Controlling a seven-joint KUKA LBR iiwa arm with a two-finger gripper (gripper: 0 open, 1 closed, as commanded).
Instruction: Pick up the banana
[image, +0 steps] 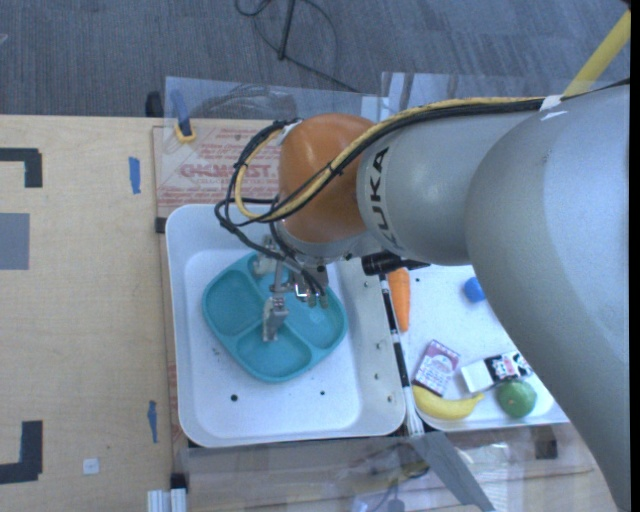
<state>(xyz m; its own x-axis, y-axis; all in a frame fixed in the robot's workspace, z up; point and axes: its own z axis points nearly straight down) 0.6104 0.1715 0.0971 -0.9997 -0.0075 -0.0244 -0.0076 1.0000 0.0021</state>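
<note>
Right bin (440, 425): yellow curved banana (447, 404); hand (272, 318) over teal tray (235, 310), grip unclear.

You're looking at a robotics lab. Grey KUKA arm (480, 180) trailing yellow and black cables (300, 170). Plywood bench (80, 300) marked with blue tape tabs (134, 175) and black squares. Two white bins (200, 400) of toy props. Grey carpet (120, 50) beyond the bench's far edge.

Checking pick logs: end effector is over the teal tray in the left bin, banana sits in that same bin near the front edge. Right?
Not quite. The end effector is over the teal tray in the left bin, but the banana lies in the right bin, near the front edge, beside a green fruit. The camera view shows it.
</note>
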